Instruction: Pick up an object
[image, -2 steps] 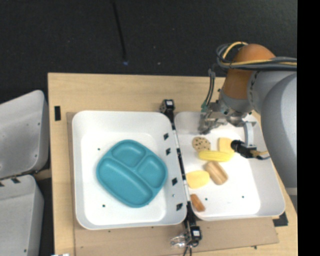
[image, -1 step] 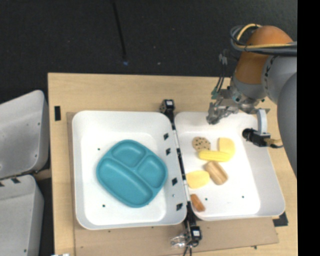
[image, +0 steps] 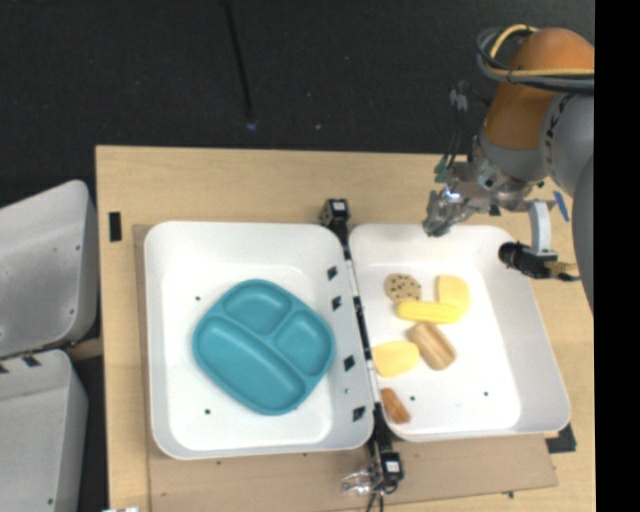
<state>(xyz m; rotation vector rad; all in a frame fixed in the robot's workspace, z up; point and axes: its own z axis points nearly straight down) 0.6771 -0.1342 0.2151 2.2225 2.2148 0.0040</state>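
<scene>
The objects to be picked lie in the right bin (image: 530, 330), gathered in its left half. A round brown cookie (image: 402, 288) with dark spots sits nearest the bin's far-left corner; just beside it, toward the middle of the bin, a yellow piece (image: 452, 291) stands against a long yellow banana-shaped piece (image: 431, 311) that lies crosswise below both. Nearer the front, a tan bread-like roll (image: 435, 346) touches a flatter yellow wedge (image: 395, 357) on its left, and a small orange-brown piece (image: 395, 405) lies by the bin's front-left corner, close to the divider between the bins. The gripper (image: 440, 217) hangs at the far edge of the right bin, near its far-left corner, apart from all of these pieces and with nothing seen between its fingers; whether they are spread or pressed together cannot be told. Above it rises the arm (image: 525, 110) with its orange band, coming in from the far-right corner of the bench (image: 120, 190). The left bin (image: 170, 300) holds a teal divided plate (image: 264, 344), lying flat around its middle.
</scene>
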